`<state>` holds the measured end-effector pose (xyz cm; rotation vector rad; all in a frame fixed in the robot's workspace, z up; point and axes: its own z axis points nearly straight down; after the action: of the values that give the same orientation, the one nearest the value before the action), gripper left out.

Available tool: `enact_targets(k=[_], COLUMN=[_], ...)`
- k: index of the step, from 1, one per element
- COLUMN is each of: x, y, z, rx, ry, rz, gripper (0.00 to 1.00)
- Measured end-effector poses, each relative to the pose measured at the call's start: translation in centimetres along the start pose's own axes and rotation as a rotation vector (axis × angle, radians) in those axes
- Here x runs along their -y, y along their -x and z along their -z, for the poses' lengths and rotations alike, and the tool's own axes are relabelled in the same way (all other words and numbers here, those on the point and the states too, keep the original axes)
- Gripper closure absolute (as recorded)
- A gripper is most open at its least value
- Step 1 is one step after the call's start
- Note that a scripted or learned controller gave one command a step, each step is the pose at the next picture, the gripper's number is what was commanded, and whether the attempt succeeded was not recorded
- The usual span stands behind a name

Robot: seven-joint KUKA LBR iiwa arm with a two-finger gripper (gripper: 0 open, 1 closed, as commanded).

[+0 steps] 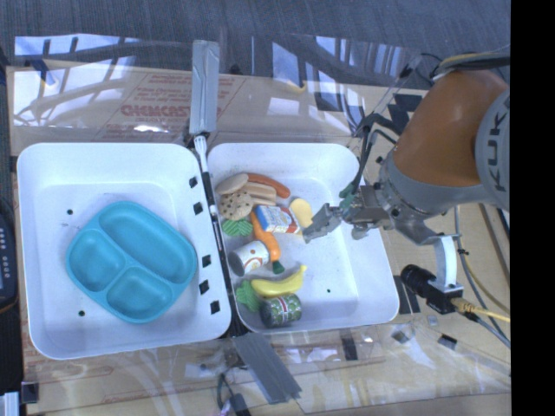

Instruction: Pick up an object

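The right bin [375,277] holds a heap of toy food along its left side. In the heap are a hot dog [265,185], a brown cookie [234,204], an orange carrot [267,235], a small carton [277,219] and a yellow piece [301,211]. Lower down lie a white tub [251,256], a banana [279,282] and a green can [281,310]. My gripper [314,226] hangs low in the middle of this bin, pointing left, just right of the carton and the yellow piece. I see nothing held in it.
The left bin [48,180] holds a blue divided plate [130,260]. A grey bar [204,89] runs along the seam between the bins. The right half of the right bin's floor is bare white. The arm's orange band [447,124] sits over the bench's right edge.
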<state>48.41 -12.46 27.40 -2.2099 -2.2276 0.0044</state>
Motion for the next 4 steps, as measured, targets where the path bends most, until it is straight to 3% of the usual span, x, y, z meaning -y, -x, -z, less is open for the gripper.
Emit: enact_targets(k=[1,2,3,4], x=[-5.1,-4.7,-4.6,-1.6], y=[-1.5,-1.4,-1.4,-2.7], z=[-7.8,-15.6,-15.7,-15.2], rx=[-0.001,0.006,0.005,-0.001], ry=[-0.002,0.024,0.023,0.0], rz=[0.236,0.315,0.315,0.237], gripper=[0.0,0.0,0.0,0.0])
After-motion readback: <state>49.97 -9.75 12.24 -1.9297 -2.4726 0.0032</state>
